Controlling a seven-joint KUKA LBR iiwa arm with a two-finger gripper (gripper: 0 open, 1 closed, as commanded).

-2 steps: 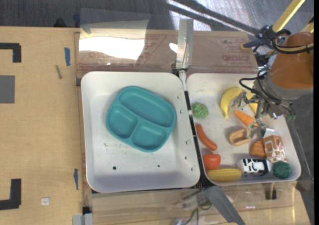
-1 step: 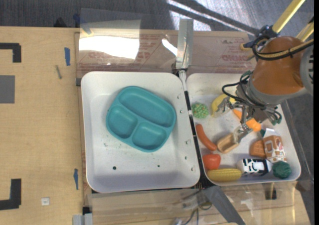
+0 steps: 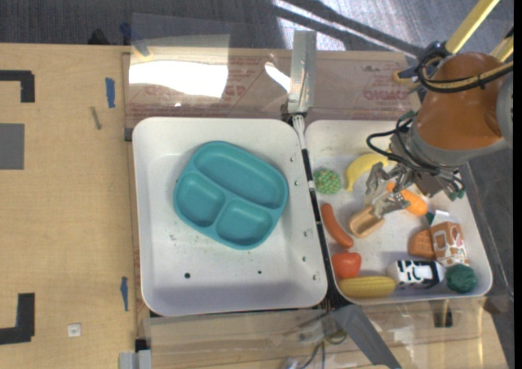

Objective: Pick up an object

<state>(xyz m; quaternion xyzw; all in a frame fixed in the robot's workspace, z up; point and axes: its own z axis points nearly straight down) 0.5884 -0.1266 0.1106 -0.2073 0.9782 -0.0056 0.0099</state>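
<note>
The right bin (image 3: 477, 233) holds several toy foods. Among them are a yellow banana (image 3: 361, 168), a green ball (image 3: 328, 181), a red sausage (image 3: 336, 224), a tan bread piece (image 3: 366, 221) and an orange carrot (image 3: 413, 202). My gripper (image 3: 387, 192) hangs low over the middle of this bin, just above the upper end of the bread piece, with the carrot right beside it. The arm's orange band (image 3: 461, 102) hides the bin's far right corner.
Near the right bin's front lie a red tomato (image 3: 347, 264), a corn cob (image 3: 366, 286), a black-and-white block (image 3: 417, 272), a dark green ball (image 3: 462, 278) and a brown-and-white piece (image 3: 447, 243). The left bin (image 3: 155, 269) holds a teal divided plate (image 3: 231, 193).
</note>
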